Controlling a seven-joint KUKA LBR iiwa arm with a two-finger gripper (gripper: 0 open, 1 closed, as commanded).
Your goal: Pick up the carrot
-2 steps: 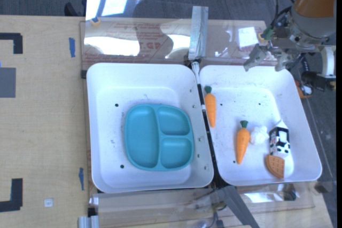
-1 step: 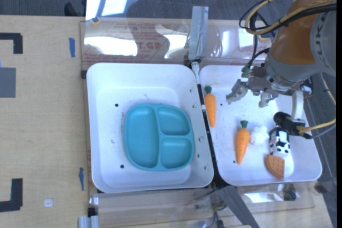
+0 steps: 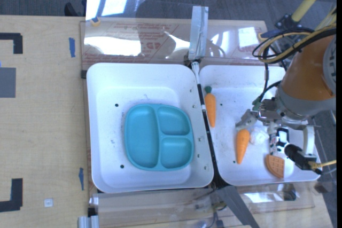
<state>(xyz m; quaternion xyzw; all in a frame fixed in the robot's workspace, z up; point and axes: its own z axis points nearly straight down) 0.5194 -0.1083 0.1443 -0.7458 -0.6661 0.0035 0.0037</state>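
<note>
the gripper sits low over the right bin, at the end of the grey arm with its orange band, which reaches in from the right. whether the claw is apart or together cannot be told from this view; the metal parts at its tip are too small and cluttered to read. just below and touching, or nearly touching, the tip lies a carrot, orange, its thick end toward the gripper and its point toward the near edge of the bin. no carrot is seen lifted or clamped, so the pick is judged not yet done. a second carrot, with a green top, lies against the left wall of the same bin, near the divider, apart from the gripper. to the right of the first carrot sits a waffle-patterned orange piece, with a small white object between them. the left bin holds a teal divided plate. remaining, by judgement: secure a grasp on one carrot and raise it clear of the bin floor.
</note>
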